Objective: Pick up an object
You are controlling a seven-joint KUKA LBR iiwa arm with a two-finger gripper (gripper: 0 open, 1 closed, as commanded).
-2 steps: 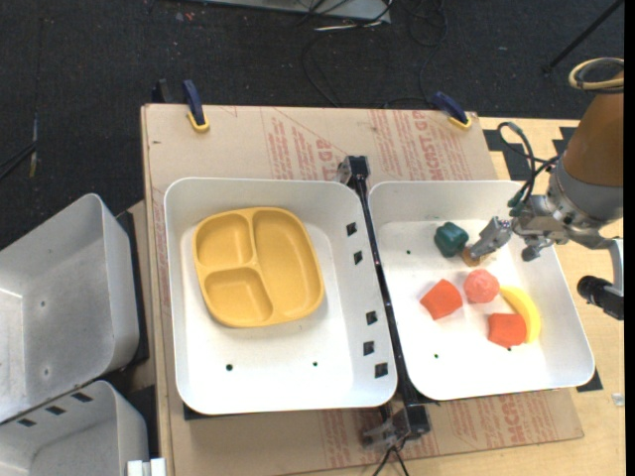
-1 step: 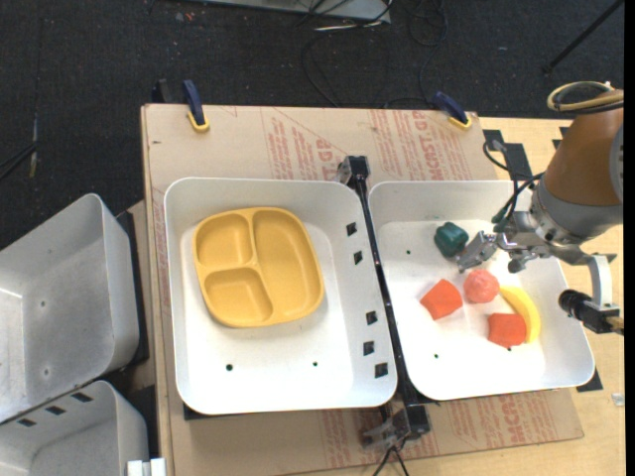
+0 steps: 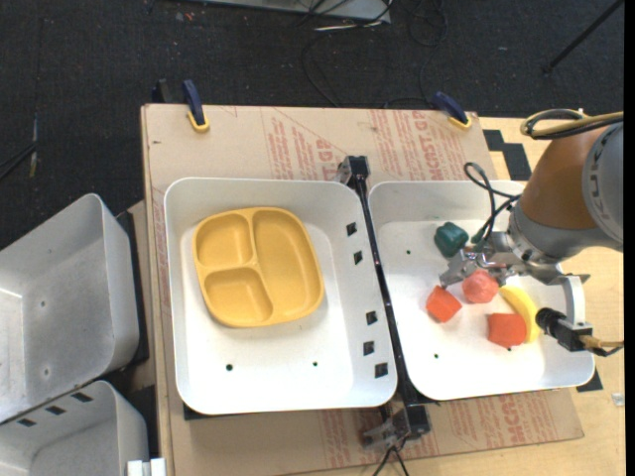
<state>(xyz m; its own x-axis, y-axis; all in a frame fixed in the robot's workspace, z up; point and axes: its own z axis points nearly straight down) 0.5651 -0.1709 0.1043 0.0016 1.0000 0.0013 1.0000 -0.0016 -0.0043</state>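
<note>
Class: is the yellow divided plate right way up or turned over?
Right way up: the yellow plate in the left bin shows three hollow compartments facing the camera.

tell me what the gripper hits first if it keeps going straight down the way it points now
Most likely the pink object: the gripper sits right over it in the right bin. Height above it is unclear from this slanted view.

- The arm (image 3: 585, 191) has a broad rounded orange band with a grey casing beside it.
- A yellow and black cable (image 3: 556, 119) loops over its top.
- The gripper (image 3: 474, 263) is small, metallic grey, with thin dark wires running to it.
</note>
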